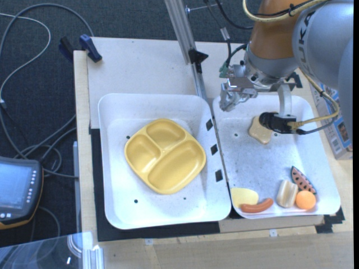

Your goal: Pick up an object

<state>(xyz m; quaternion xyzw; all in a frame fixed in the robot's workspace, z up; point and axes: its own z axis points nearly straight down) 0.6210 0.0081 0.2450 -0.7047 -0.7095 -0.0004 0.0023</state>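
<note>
Camera view: end effector (229, 102) hangs over the right bin's (247, 167) far left corner — nothing between its fingers, spacing unclear; bread slice (259, 131) lies just right of it; yellow plate (164, 156) fills the left bin (112, 167).

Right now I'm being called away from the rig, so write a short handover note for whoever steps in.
Gripper hangs over the right bin's far left corner, nothing between its fingers.
Bread-like piece lies nearby at the bin's far side.
Near edge: yellow piece, sausage, bun, orange ball, dark slice.
Left bin holds the yellow divided plate.
Nothing picked yet; the pick is left.
</note>
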